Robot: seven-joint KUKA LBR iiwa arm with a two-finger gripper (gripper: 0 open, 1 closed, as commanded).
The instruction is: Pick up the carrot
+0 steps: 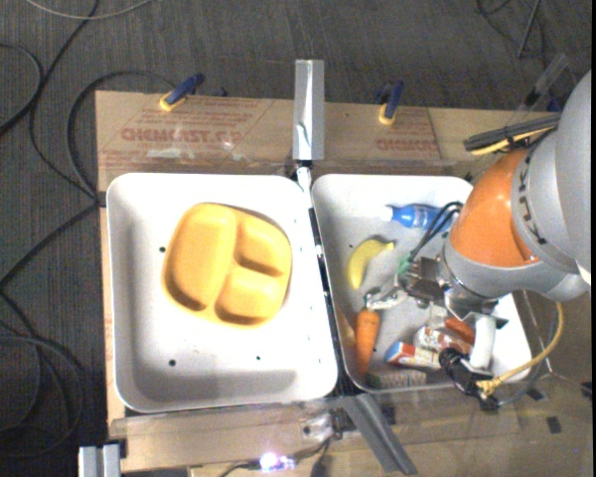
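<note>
The orange carrot lies in the right bin near its front left corner, pointing roughly front to back. My gripper hangs just above and slightly right of the carrot's far end, below the arm's orange band. Nothing is visibly held, and the wrist body hides the bin floor to its right.
A yellow banana-shaped item lies just behind the gripper, and a blue-and-white bottle sits further back. A red-and-white packet and a white tube lie at the front right. The left bin holds a yellow divided tray.
</note>
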